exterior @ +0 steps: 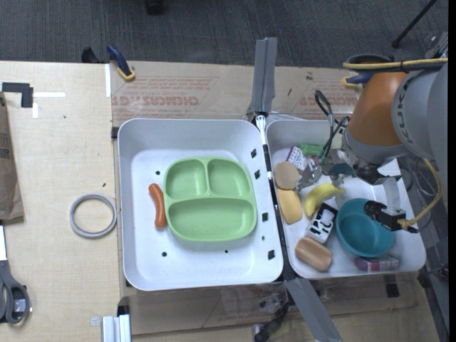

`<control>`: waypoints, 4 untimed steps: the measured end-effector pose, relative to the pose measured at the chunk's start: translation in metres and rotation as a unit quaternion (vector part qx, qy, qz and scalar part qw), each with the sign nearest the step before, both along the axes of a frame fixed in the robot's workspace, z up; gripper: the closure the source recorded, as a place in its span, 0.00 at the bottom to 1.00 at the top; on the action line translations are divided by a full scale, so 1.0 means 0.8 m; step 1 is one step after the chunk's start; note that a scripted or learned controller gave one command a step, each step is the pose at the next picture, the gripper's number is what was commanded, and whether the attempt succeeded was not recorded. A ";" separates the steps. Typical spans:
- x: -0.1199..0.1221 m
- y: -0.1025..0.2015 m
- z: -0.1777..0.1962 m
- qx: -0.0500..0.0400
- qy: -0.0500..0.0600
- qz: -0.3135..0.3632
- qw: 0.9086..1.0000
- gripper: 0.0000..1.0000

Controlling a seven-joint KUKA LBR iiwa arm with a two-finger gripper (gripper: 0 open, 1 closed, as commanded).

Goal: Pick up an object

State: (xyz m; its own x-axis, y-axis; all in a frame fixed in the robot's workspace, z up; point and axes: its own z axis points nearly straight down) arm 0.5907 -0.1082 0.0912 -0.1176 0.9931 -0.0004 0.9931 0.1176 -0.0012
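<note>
Nearest me, my grey arm bends down into the right white bin; its gripper sits just above the yellow plastic banana, fingers' state I cannot tell.

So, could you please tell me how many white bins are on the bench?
2. The left bin holds a green tray and a sausage; the right bin holds mixed items under the arm. Some items may be hidden there.

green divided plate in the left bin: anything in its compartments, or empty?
Empty. All three compartments of the green divided plate show bare green. The orange hot dog lies on the left bin floor beside the plate's left edge.
</note>
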 end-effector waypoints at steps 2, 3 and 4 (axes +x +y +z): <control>0.086 0.003 0.097 -0.001 -0.002 0.139 0.990 0.00; 0.055 -0.002 0.003 -0.001 -0.002 0.111 0.994 0.00; 0.056 -0.004 0.014 -0.001 -0.003 0.109 0.994 1.00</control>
